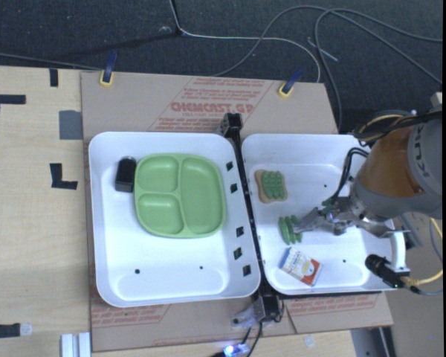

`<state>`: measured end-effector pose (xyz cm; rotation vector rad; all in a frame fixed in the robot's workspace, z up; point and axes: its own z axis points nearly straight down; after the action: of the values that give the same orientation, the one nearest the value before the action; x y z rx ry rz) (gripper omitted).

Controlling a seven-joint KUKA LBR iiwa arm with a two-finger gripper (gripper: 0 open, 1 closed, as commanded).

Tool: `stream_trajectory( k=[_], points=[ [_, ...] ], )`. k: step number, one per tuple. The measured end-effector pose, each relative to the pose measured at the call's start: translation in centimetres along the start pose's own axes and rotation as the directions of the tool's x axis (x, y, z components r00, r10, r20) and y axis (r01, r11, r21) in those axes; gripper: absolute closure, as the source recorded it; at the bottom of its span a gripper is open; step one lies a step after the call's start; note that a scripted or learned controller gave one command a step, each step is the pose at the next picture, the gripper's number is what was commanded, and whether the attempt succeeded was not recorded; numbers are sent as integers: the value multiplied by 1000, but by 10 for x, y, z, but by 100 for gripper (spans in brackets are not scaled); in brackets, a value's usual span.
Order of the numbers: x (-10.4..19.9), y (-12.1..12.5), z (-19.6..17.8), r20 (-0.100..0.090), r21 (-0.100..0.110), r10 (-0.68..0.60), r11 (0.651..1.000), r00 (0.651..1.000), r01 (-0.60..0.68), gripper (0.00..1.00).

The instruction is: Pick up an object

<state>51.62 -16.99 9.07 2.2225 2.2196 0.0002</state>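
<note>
Grey arm with orange band reaching in from the right over the right bin, wrist bent low, hand stretched leftward toward the bin's middle. Fingertips right at a small green object, apparently touching its right side; whether spread or clenched, cannot tell. Nothing clearly between the fingers. Just above the green object, a tan piece topped with green. Near the bin's front edge, a small white packet with a red patch, apart from the hand. In the left bin, a green divided plate and, just beside its left rim, a small black object.
</note>
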Motion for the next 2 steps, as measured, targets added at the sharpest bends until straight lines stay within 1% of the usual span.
stream_trajectory(
  k=[1, 2],
  points=[
    [3, 3, -15, -5, -5, -5, 1000, 1000, 5, 100],
    [11, 11, -69, 1, -3, -4, 1000, 1000, 4, 100]
  ],
)
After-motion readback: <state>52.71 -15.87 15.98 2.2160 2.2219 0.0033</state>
